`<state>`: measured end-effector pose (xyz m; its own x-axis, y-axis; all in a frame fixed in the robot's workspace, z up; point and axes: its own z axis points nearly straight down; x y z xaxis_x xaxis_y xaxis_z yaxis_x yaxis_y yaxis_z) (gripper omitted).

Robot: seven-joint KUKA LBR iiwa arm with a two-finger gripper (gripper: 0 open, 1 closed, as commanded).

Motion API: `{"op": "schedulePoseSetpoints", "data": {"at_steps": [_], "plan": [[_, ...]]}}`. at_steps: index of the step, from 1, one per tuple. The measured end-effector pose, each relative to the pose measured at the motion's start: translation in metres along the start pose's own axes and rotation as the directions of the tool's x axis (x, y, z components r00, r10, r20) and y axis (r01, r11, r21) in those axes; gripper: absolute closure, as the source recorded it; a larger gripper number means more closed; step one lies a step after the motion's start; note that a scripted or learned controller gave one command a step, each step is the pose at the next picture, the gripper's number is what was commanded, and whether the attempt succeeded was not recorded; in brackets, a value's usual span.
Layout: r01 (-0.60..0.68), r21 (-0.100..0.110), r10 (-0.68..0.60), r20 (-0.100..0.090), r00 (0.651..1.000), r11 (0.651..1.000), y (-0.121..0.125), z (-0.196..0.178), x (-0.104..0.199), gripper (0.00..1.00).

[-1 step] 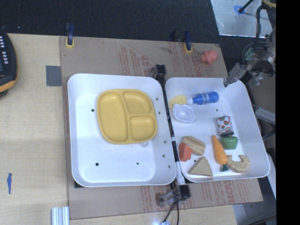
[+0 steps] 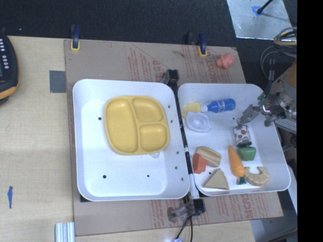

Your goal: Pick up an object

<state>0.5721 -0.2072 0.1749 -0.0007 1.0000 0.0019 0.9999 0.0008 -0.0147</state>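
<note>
The end effector (image 2: 251,114) hovers over the right bin (image 2: 282,150), above a small can (image 2: 242,134); its fingers look narrow and hold nothing. The can lies between a blue bottle (image 2: 220,105) and a carrot (image 2: 236,162).

You've got a brown cardboard sheet (image 2: 151,59) on the wooden surface (image 2: 30,150), held by two yellow-and-blue clamps (image 2: 75,38) at its far edge. A pink lump (image 2: 225,60) sits on the cardboard near the right clamp. A dark device with buttons (image 2: 7,67) lies at the left edge. Grey tape patch (image 2: 57,81) just beside the cardboard.
</note>
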Motion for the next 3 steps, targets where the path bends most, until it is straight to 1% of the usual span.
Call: {"op": "schedulePoseSetpoints", "data": {"at_steps": [1,2,3], "plan": [[0.003,-0.002,-0.003,-0.001,1.0,1.0,-0.028,0.089,-0.004,0.0],[0.004,-0.011,-0.004,0.003,1.0,1.0,-0.025,0.073,-0.006,1.0],[0.01,-0.016,-0.01,0.002,1.0,1.0,0.011,0.042,0.044,1.0]]}}
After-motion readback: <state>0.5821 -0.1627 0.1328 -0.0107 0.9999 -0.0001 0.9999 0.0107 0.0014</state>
